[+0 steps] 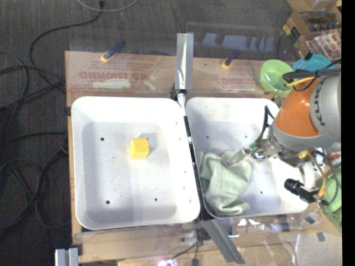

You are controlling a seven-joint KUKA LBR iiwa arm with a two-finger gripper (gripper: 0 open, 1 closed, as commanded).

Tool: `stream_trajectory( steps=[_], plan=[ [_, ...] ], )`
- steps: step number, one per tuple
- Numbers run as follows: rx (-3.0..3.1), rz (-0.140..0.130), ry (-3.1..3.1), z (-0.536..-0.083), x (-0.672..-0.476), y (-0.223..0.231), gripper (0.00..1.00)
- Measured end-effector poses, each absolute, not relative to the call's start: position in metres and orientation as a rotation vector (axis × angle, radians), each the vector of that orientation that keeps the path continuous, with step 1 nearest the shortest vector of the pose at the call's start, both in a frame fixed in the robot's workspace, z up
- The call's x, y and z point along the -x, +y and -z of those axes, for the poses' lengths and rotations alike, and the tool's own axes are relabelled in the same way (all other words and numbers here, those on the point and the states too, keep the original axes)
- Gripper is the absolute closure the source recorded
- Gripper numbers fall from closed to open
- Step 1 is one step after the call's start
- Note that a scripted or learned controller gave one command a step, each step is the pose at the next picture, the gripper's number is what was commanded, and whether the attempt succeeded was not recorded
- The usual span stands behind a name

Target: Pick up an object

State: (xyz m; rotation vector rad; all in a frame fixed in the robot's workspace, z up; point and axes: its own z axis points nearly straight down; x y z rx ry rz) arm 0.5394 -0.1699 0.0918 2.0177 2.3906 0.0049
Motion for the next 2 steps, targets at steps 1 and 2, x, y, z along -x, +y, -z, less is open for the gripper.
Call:
stream_trajectory(
  steps=[1, 2],
  plan=[
    [-2.016, -0.009, 2.389, -0.0992, -0.5419, -0.1696, 1.0],
    [-2.016, -0.009, 2.39, -0.0991, -0.5419, -0.1696, 0.0]
  ],
)
